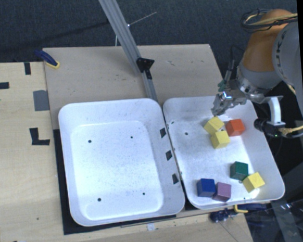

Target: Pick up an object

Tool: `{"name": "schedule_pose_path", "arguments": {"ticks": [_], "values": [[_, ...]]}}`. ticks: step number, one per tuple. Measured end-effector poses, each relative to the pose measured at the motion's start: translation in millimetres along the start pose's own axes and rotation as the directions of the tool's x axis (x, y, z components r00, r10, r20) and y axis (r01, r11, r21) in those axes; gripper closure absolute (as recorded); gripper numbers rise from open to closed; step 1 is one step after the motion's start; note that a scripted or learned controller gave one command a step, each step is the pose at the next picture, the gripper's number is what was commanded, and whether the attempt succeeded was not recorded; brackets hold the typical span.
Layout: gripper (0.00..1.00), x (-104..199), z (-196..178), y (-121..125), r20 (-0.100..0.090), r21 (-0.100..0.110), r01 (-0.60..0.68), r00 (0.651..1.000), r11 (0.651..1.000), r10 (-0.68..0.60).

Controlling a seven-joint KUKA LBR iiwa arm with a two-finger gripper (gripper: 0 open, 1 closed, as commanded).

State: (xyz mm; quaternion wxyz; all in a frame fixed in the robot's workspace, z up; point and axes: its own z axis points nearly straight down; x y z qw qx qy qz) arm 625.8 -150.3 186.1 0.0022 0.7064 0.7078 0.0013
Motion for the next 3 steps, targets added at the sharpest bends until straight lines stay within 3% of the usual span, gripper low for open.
{"name": "schedule_pose_path", "arguments": {"ticks": [1, 3], "values": [[1.0, 0.6, -16.3, 0.6, -0.001, 0.004, 0.0, 1.0, 1.0, 0.0], [1.0, 99.6, -11.4, -27.2, -0.003, 0.008, 0.004, 1.0, 1.0, -0.004]]}}
